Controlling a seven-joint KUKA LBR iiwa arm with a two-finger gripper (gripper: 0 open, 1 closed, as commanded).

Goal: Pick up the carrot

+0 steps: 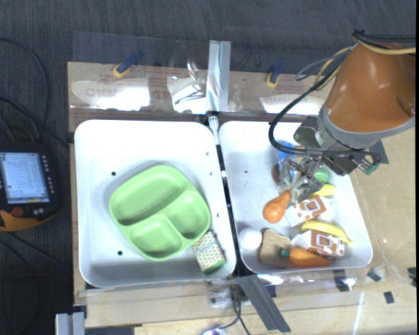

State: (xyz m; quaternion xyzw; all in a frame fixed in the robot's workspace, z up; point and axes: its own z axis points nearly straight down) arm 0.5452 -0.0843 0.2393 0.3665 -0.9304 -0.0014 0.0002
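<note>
Gripper (302,180) low in the right bin (248,155), above the clutter.

We see the carrot (309,257) lying flat at the lower right of the frame, against the bin's near wall, beside a slice of bread (271,245) and under a small carton (321,241) and a banana (322,227). An orange pear-shaped toy (277,206) sits just below the gripper. We cannot tell how the fingers stand. The left bin (98,145) holds a green divided plate (160,211) and a small patterned box (209,252).
</note>
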